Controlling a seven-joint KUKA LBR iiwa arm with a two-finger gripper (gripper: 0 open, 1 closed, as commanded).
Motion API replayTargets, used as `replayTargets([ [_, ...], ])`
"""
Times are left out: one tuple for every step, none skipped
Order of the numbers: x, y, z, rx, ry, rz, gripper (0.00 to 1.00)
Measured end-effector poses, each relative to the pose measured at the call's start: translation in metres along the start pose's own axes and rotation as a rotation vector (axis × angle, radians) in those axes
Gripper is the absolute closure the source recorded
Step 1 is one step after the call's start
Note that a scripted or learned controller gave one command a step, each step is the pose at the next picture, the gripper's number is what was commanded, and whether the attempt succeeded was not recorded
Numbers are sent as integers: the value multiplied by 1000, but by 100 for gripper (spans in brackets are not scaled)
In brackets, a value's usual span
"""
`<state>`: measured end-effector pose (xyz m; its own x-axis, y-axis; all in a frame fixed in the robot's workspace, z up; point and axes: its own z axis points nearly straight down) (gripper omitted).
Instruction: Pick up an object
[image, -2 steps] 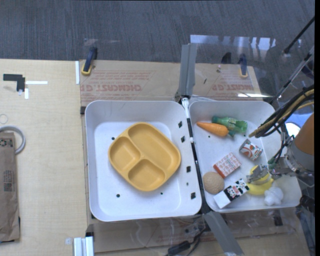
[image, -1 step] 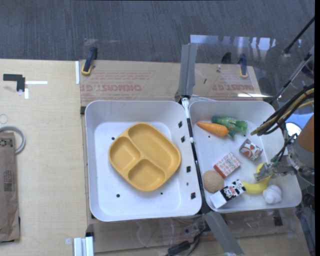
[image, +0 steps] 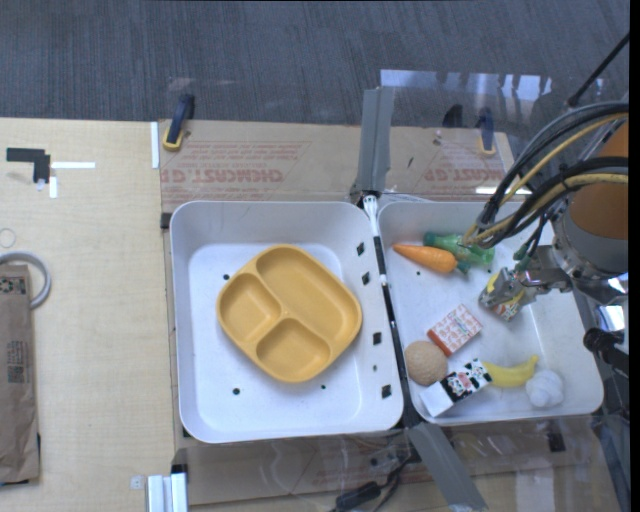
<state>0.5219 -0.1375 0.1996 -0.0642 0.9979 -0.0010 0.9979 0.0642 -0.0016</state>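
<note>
step: my gripper (image: 503, 296) is hanging over the right bin (image: 590, 400), nothing grabbed yet, so I'd call this the approach
jaws: honestly can't tell
closest pick: red-and-white carton (image: 455, 328), just left of and nearer than my tool
next: line up overhead, drop straight down

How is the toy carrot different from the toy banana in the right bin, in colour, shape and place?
The carrot is orange with a green leafy top; the banana is plain yellow. The carrot is straight and tapers to a point; the banana is curved. The carrot lies near the far edge of the right bin; the banana lies near the near edge, beside a white ball. Both lie flat in that bin.
</note>
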Motion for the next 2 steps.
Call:
replayTargets([
  [23,0,-7,1,0,-43,100],
  [-8,-14,-9,2,0,-72,100],
])
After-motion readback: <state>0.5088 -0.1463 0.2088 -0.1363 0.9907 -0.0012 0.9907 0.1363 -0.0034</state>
